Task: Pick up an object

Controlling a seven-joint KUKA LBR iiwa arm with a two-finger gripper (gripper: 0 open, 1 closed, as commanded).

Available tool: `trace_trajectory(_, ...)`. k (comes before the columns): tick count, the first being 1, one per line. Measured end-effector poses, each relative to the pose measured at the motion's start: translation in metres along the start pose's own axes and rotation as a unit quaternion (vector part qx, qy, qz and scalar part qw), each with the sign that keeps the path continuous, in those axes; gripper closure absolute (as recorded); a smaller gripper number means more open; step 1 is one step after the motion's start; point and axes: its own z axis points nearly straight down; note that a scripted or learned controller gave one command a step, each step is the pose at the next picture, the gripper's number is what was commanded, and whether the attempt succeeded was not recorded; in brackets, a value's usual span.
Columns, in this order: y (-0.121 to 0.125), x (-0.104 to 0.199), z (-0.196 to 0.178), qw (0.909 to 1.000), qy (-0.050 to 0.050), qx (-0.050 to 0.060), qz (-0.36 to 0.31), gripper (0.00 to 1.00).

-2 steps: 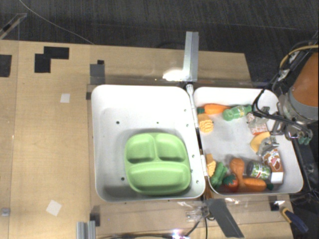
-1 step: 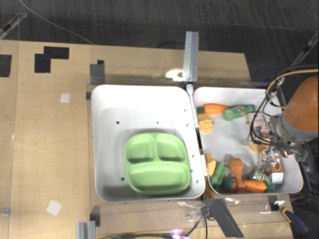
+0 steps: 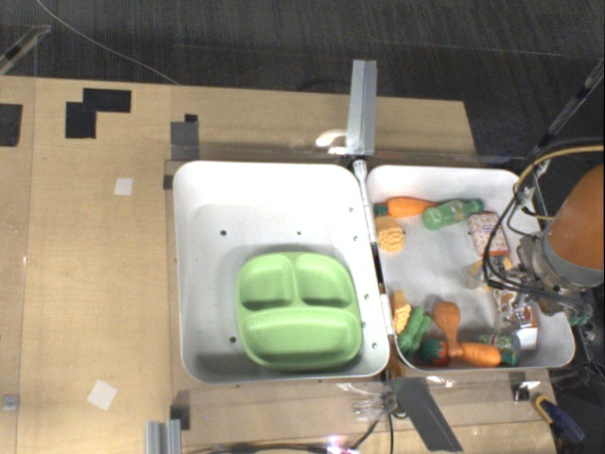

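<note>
Objects: toy food in right bin (image 3: 444, 183) – carrot (image 3: 409, 207) and green bottle (image 3: 450, 214) at 12 o'clock, corn (image 3: 390, 240) at 10, another carrot (image 3: 475, 354) at 6 | gripper (image 3: 518, 303): over bin's 4 o'clock side, jaw state cannot tell | left bin (image 3: 203, 206): green divided plate (image 3: 299, 309) at 6 o'clock

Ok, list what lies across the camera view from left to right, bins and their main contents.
Left bin → green tray → divider between the bins → corn cob → green bottle → arm at the right edge.
</note>
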Motion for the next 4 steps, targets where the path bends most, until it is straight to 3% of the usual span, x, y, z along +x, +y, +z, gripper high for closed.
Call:
trace_trajectory(1,0.025,-0.012,0.001,0.9918,0.004,-0.002,-0.128,0.0)
trace_trajectory(2,0.026,-0.018,-0.013,0.9912,-0.003,0.001,-0.132,1.0)
trace_trajectory(3,0.01,-0.025,-0.053,0.9544,0.008,-0.008,-0.298,1.0)
trace_trajectory(4,0.001,-0.114,-0.035,0.9286,0.007,-0.01,-0.371,1.0)
